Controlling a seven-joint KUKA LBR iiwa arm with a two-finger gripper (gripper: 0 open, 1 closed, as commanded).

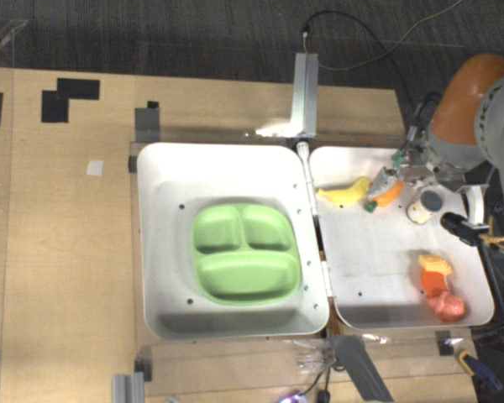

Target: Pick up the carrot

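The carrot [388, 195] is small and orange with a green end. It lies in the right bin [378, 259] near its back, just right of a yellow banana [344, 193]. My gripper [396, 177] hangs directly over the carrot's right end, reaching in from the right under the grey wrist and orange band. Its tip is at or touching the carrot, and the wrist hides the contact point.
A green divided plate [245, 252] sits in the left bin [164, 225]. In the right bin's front right corner lie an orange and yellow toy food piece [434, 274] and a pink one [448, 307]. A metal post [306, 91] stands behind the bins' shared wall.
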